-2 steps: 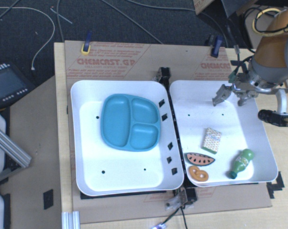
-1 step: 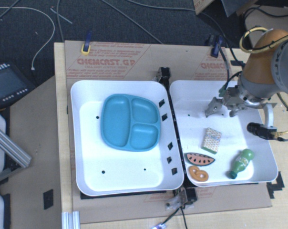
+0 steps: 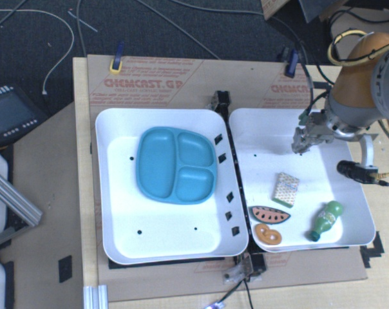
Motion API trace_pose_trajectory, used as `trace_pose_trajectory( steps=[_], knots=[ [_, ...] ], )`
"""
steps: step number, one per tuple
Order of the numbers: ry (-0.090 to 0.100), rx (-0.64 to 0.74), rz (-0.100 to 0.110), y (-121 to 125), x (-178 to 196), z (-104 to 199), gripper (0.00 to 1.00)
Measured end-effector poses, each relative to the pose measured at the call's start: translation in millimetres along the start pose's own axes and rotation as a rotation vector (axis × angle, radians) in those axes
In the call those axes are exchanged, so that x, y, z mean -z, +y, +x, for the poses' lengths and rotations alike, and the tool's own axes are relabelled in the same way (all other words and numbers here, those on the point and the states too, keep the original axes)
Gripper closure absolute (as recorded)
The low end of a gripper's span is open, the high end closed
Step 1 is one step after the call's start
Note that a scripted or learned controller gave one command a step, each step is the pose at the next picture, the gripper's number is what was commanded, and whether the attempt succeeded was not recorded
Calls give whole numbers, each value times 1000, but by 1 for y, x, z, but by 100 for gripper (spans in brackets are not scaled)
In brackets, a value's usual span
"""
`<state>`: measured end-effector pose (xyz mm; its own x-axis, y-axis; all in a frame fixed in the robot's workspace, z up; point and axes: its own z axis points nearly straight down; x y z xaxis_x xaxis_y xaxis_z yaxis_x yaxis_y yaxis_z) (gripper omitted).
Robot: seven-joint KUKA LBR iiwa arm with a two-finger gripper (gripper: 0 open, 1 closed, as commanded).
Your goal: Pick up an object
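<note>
The right bin (image 3: 265, 134) holds a small speckled packet (image 3: 286, 190), a watermelon-slice toy (image 3: 270, 214), a round orange pastry toy (image 3: 269, 235) and a green bottle (image 3: 326, 220) lying on its side. My gripper (image 3: 301, 143) hangs over the upper right part of this bin, above and slightly right of the packet, well apart from every object. Nothing lies between its fingertips.
The left bin (image 3: 117, 192) carries a blue divided plate (image 3: 177, 165). A black clip-studded divider (image 3: 230, 172) separates the bins. Cardboard (image 3: 143, 79) lies under both, with cables on the dark floor behind.
</note>
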<state>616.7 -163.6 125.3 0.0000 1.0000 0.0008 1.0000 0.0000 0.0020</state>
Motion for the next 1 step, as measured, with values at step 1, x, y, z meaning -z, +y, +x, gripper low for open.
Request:
trace_pose_trajectory(
  steps=[1],
  knots=[
    [-3,1,-5,4,65,-2,100]
  ],
)
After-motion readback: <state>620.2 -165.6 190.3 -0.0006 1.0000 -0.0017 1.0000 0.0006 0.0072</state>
